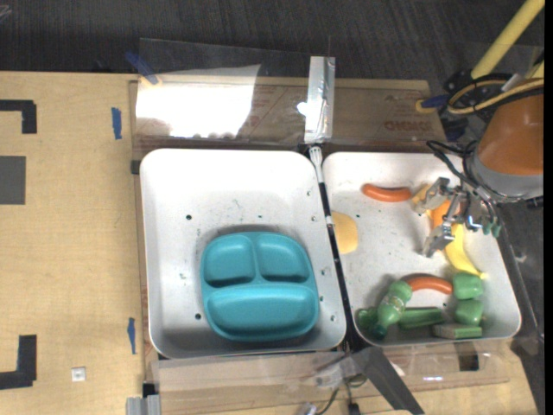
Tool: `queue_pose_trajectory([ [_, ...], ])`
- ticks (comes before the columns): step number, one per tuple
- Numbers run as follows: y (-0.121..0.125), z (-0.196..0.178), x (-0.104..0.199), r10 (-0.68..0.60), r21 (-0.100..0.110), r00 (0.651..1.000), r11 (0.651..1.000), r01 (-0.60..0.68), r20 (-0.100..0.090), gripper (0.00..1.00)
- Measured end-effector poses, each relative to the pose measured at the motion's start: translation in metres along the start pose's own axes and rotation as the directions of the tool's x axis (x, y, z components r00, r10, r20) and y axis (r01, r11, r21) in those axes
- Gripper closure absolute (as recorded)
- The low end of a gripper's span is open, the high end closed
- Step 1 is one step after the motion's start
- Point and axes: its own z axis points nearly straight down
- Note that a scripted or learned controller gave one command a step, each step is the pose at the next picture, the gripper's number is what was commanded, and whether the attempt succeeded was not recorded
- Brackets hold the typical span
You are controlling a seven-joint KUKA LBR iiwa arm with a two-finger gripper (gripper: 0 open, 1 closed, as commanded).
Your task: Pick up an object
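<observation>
Camera view: your pincer (451, 219) hangs over crowded toys; its grip state is unreadable.
Banana (462, 256) just below may slip.

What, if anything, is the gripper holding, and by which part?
It cannot be told: the two-finger gripper sits low in the right white bin, just above a yellow banana-shaped toy, with no clear hold visible.

Teal tray (258, 287), white bins (164, 232)
</observation>
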Motion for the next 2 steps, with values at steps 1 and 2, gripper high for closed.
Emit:
queue_pose_trajectory([
  [1,0.0010,-0.0149,-0.0043,-0.002,0.002,1.000,1.000,0.002,0.015,1.00],
  [2,0.0011,-0.0136,-0.0037,-0.002,0.002,1.000,1.000,0.002,0.013,0.00],
])
